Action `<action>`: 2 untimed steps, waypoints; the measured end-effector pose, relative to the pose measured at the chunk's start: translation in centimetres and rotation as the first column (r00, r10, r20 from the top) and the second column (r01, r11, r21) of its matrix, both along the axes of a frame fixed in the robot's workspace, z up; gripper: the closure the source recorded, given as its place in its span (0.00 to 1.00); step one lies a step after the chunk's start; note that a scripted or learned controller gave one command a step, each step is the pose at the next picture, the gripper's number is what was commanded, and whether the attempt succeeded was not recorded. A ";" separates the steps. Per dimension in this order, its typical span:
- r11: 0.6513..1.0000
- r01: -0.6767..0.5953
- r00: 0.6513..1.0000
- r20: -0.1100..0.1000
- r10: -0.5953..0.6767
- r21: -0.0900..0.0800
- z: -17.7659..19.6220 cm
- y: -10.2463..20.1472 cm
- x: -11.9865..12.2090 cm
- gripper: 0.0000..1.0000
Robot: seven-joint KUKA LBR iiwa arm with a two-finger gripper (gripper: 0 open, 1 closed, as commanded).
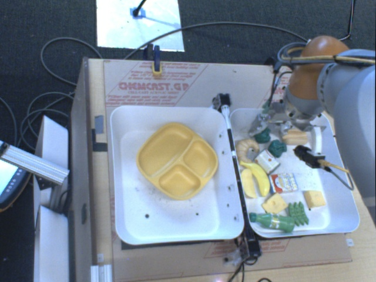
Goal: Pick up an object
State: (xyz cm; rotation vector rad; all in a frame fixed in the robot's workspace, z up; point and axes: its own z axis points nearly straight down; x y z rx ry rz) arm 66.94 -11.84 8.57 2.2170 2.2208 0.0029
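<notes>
The arm (343, 81) leans in from the right, its gripper (271, 121) low over the far end of the right bin (346, 207), just above a dark green toy (262, 136) and beside a tan piece (295, 137). Whether the fingers are spread or pressed together I cannot tell; the metal there is a blur. The left bin (126, 216) has a yellow tray (177, 160). The right one is crowded: banana (258, 178), white carton (267, 160), cheese wedge (274, 204), green bottle (271, 221). To do this well, I'd drop straight onto the green toy, straddle it squarely, and avoid nudging its neighbours before closing.
</notes>
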 end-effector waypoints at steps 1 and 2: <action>1.000 -0.002 1.000 0.004 0.002 -0.001 1.1 0.0 0.1 1.00; 1.000 -0.002 1.000 0.000 0.002 0.002 10.0 4.6 -4.5 1.00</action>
